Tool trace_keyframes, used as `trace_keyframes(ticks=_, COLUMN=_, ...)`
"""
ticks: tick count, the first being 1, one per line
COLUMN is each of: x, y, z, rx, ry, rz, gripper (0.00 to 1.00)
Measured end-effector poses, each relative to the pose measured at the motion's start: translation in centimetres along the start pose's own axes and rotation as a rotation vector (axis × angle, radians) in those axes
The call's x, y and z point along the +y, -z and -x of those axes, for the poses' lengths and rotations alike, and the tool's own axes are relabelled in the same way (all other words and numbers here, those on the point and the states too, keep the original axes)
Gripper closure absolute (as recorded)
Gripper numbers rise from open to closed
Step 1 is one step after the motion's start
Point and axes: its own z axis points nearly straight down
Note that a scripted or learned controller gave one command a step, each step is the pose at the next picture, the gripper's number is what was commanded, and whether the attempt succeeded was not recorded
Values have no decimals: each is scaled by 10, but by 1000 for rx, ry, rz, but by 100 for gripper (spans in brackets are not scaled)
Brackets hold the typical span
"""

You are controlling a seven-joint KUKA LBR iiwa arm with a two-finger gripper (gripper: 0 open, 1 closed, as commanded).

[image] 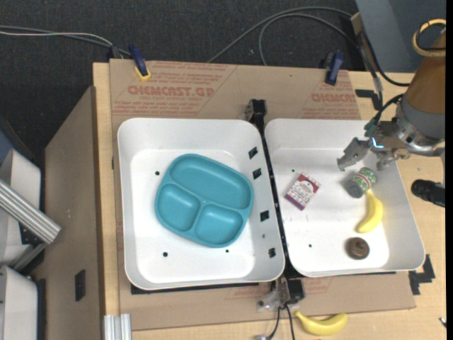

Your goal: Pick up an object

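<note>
With its fingers spread, the end effector point(367, 154) hovers over the small can point(360, 181), which could roll against the banana point(370, 214) if nudged.

place: robotics lab bench, as I read it
bench top point(184, 91): brown board printed "CHEMCAST GP", held by blue clamps point(139, 62) at its far edge
bins: I see two shallow white bins point(134, 190) side by side, joined by black clips
wiring: loose cables point(283, 20) over dark floor behind
arm point(428, 94): grey with orange band, enters from right
frame: aluminium extrusion point(25, 211) at left
</note>
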Motion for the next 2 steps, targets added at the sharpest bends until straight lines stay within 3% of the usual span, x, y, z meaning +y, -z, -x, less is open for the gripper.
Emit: trace_keyframes(ticks=2, x=3, y=-97, z=4, rx=-3, ry=1, rz=11, gripper=0)
